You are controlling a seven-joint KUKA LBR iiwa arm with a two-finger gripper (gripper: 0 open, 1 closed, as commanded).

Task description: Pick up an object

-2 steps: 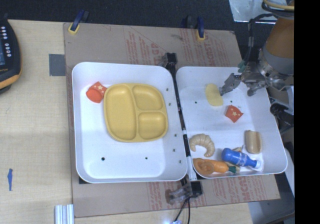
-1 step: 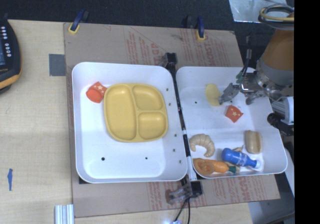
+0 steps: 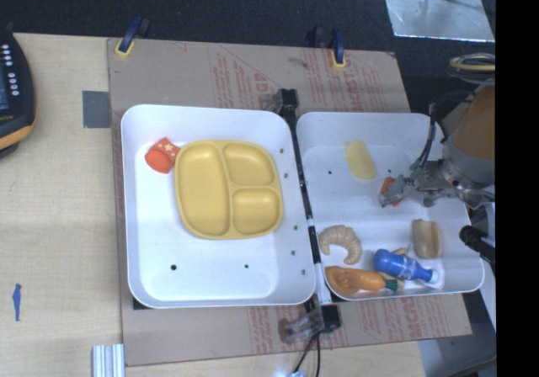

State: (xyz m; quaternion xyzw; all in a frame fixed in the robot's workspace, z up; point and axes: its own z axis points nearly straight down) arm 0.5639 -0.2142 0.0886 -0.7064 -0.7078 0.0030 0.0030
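Gripper [image 3: 396,190] low in the right bin [image 3: 333,127], jaws seemingly pinched on a small reddish piece [image 3: 389,188], though too blurred to tell for sure. Just up-left of gripper: pale yellow lemon-like object [image 3: 361,160], long axis running away from camera. Wrist cut off at right.

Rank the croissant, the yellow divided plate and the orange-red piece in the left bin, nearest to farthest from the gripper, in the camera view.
From the gripper:
1. Croissant, right bin, lower left.
2. Yellow divided plate, middle of left bin.
3. Orange-red piece, left bin, beyond the plate's far corner.
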